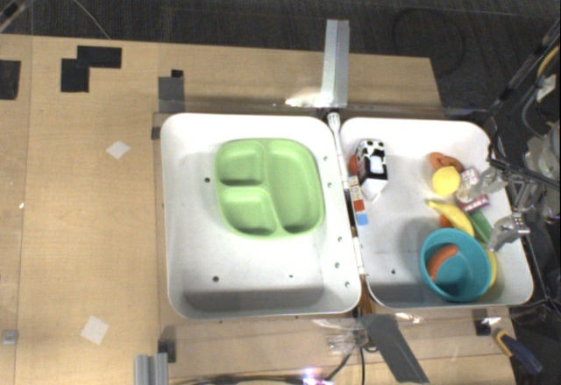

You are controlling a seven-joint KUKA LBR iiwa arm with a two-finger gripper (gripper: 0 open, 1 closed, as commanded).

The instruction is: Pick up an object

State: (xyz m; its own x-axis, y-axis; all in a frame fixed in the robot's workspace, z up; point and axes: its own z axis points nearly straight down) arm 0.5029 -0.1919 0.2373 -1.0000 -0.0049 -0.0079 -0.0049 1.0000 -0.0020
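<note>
Nothing has been picked up yet, as far as the view shows: every object lies in a bin. The gripper sits at the 3 o'clock edge of the right bin, and whether it is open or closed cannot be told here; nothing is seen between its parts.

The candidates all rest in the right bin: a blue bowl at 5 o'clock with something orange inside, a banana just above it, a yellow and orange fruit toward 2 o'clock, and a black-and-white toy at 11 o'clock. The left bin holds a green divided tray.

Left, by my judgement: choosing a target, descending, closing, lifting.
</note>
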